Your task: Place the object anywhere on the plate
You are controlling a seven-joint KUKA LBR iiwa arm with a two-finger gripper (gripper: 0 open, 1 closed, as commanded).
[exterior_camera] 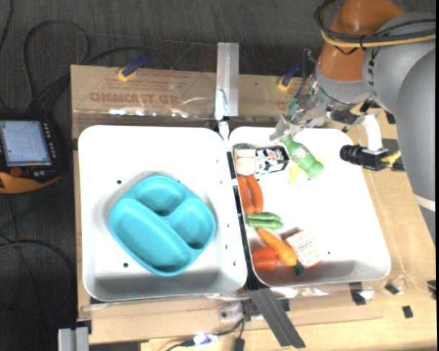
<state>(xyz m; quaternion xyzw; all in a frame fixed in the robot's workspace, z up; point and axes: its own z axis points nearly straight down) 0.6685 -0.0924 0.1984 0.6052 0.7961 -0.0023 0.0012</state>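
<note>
A blue divided plate (161, 225) lies in the left bin (102, 152), slightly left of its middle. My gripper (291, 128) hangs over the far edge of the right bin (351, 218), near its back left part. A green bottle-shaped object (306, 160) sits right below the gripper, tilted, with its upper end close to the gripper's tip. The view does not let me tell whether the bottle is held or merely lies under the gripper.
Along the right bin's left side are a black-and-white carton (267, 159), an orange carrot (250, 192), a green pod (263, 220), a second carrot (279, 248), a red fruit (263, 259) and a red-and-white box (304, 246). A tablet (20, 146) lies far left.
</note>
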